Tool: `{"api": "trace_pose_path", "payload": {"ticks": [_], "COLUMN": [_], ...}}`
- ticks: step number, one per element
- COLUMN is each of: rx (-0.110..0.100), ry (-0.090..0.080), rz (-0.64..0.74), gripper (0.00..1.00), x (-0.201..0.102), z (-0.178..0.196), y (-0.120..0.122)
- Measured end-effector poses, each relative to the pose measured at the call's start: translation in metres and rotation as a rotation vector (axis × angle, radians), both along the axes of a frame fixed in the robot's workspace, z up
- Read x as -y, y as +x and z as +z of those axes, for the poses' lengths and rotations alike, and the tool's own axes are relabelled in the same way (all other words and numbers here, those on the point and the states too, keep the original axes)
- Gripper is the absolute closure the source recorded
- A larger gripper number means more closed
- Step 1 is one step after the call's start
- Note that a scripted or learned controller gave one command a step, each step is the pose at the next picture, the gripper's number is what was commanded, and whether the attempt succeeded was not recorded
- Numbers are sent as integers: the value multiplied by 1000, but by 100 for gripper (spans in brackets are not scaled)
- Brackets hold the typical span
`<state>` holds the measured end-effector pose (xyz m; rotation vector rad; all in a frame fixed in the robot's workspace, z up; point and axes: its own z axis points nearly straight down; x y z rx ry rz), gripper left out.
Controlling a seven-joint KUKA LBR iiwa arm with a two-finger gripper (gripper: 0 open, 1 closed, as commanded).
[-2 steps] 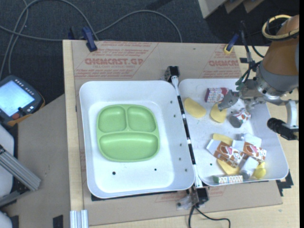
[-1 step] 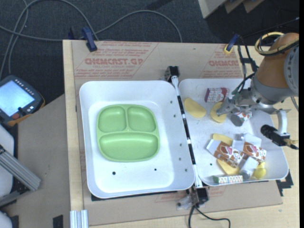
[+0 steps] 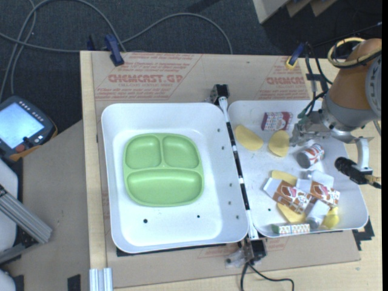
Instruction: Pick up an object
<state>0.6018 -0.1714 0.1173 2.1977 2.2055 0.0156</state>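
My gripper (image 3: 299,134) hangs low over the back part of the right bin (image 3: 359,218), under the grey wrist with the orange band. It stands between a yellow round piece (image 3: 279,143) on its left and a small red-and-white can (image 3: 310,155) lying on its side just in front of it. A red-and-white packet (image 3: 276,121) lies behind and to its left. Nothing shows as held.
Another yellow piece (image 3: 248,138) lies near the right bin's left wall. Brown snack packets (image 3: 293,196), a yellow item (image 3: 331,218) and a green-white tube (image 3: 294,228) crowd the front. The left bin (image 3: 115,123) holds a green divided tray (image 3: 163,169).
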Motion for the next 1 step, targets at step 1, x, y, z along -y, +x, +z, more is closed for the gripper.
{"api": "trace_pose_path", "payload": {"ticks": [1], "rx": [0], "ry": [0], "rz": [0], "gripper": [0], "x": [0], "z": [0], "y": [0]}}
